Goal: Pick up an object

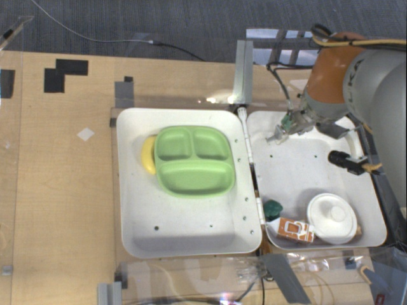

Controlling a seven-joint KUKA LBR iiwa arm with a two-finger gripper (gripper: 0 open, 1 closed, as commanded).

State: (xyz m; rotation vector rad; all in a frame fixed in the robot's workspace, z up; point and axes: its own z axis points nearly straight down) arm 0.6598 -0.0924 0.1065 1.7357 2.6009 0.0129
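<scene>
Nearest the camera, an orange carton (296,230) and a white bowl (331,217) lay in the right bin (305,164), beside a dark green object (273,208). My end effector (287,127) hung over that bin's far corner, well apart from these; whether it was open I cannot tell. It gripped nothing visible, probably because I came there only to search.

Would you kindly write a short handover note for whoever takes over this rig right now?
Gripper: low over the right bin's far left corner, nothing visibly held.
Right bin, near edge: white bowl, orange carton, dark green object.
Left bin: green divided plate with a yellow object tucked under its left edge.
Done: nothing picked.
Left: grasp and lift any object.
</scene>
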